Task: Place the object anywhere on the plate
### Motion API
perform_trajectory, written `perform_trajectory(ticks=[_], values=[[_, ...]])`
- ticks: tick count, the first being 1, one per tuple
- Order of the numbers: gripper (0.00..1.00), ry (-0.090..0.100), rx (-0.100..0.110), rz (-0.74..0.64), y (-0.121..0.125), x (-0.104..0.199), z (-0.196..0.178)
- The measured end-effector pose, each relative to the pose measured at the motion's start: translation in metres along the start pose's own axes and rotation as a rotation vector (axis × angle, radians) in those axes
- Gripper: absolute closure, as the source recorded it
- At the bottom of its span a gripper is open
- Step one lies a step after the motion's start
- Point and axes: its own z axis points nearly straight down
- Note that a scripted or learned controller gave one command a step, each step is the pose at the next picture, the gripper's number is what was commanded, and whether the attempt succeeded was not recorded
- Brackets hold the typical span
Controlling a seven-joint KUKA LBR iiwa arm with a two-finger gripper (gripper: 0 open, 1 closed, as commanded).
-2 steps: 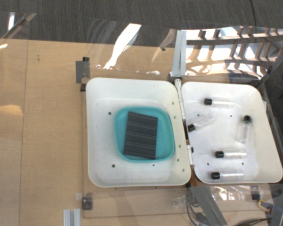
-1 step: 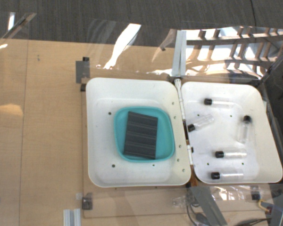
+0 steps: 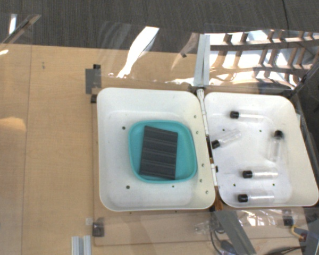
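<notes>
We see the left bin (image 3: 111, 190) mostly taken by a teal plate (image 3: 187, 158) at its centre, a dark ridged block (image 3: 159, 152) covering the plate's middle; open floor rings the plate. In the right bin (image 3: 303, 190), five clear tubes (image 3: 255, 173) lie scattered, with bare floor between them at centre.

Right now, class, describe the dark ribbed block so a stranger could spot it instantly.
Find the left bin of the two white ones. In it sits a teal plate, and the dark ribbed block lies on that plate. Unlike the clear, black-capped tubes next door, it is flat, rectangular and grooved.
</notes>
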Motion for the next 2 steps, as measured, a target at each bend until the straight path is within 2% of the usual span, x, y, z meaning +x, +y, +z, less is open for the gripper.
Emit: perform_trajectory(ticks=[2], values=[[0.00, -0.002, 0.002, -0.002, -0.0005, 0.0001, 0.0002]])
